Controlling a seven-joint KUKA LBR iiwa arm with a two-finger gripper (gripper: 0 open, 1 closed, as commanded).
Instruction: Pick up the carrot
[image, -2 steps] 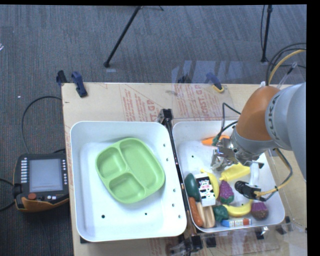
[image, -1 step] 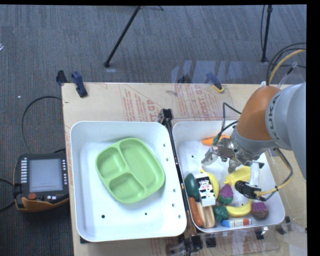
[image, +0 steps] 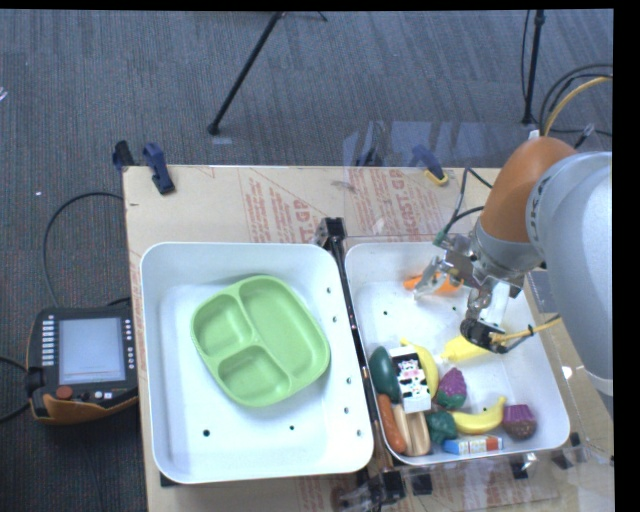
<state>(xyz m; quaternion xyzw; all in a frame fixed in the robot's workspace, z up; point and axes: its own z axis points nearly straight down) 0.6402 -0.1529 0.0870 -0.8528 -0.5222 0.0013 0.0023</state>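
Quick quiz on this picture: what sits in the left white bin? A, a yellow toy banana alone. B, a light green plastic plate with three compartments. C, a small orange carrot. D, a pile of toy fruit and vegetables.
B: the light green three-compartment plastic plate lies in the left white bin, while the toy food, including the small orange carrot near the gripper, is all in the right white bin.

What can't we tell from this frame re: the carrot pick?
- Carrot, camera view: just an orange bit at the right bin's far end; the gripper covers the rest.
- Gripper: too small and blurred to judge its state or contact with the carrot.
- Arm: cut off by the right edge.
- Toy pile in the near corner: items overlap, several too small to identify.
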